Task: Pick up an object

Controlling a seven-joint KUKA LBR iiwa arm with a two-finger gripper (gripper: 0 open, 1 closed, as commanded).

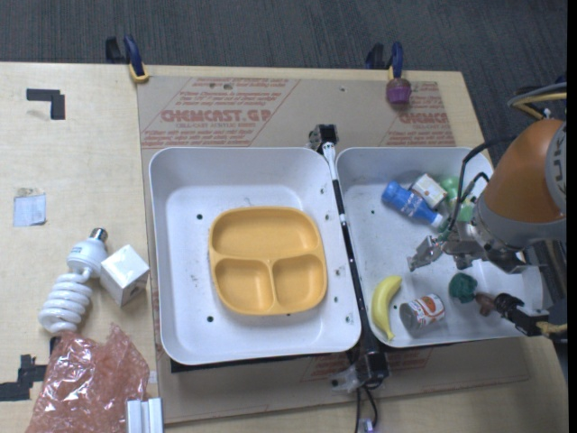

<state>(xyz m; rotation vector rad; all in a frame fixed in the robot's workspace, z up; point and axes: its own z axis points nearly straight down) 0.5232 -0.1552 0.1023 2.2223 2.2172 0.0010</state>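
1. Nothing's picked up yet as far as I can see. The banana [386, 305], can [423, 311], blue bottle [411, 202] and green thing [462, 286] all sit in the right bin [361, 206].
2. The tool [431, 253] hovers low over that bin between bottle and can, fingers look spread apart, nothing between them.

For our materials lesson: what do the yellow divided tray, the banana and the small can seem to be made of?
Divided tray: likely moulded plastic, with an even yellow colour and a smooth matte surface.
Banana: real or plastic; its uniform yellow skin leaves that open.
Can: probably metal, with a greyish rim and a printed orange-and-white label.
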